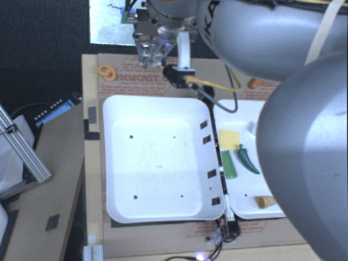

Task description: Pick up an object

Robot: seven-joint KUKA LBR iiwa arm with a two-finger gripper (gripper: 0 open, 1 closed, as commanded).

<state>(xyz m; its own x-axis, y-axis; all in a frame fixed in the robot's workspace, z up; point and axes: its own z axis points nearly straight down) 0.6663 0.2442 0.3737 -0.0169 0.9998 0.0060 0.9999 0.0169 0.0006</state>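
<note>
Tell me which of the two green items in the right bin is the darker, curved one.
It's the dark green pepper-shaped piece, curved and tapering to a point. The lighter green piece to its left is straight.

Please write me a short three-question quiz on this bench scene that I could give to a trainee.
1. True or false: the yellow block lies in the right bin.
2. Which item sits on the cardboard beyond the left bin? A) pretzel-shaped ring B) green pepper C) tan chunk
3. Fill in: the gripper hangs above the ______, past the bins' far edge.

Key
1. True.
2. A; the pepper and the chunk lie in the right bin.
3. Cardboard.
</note>
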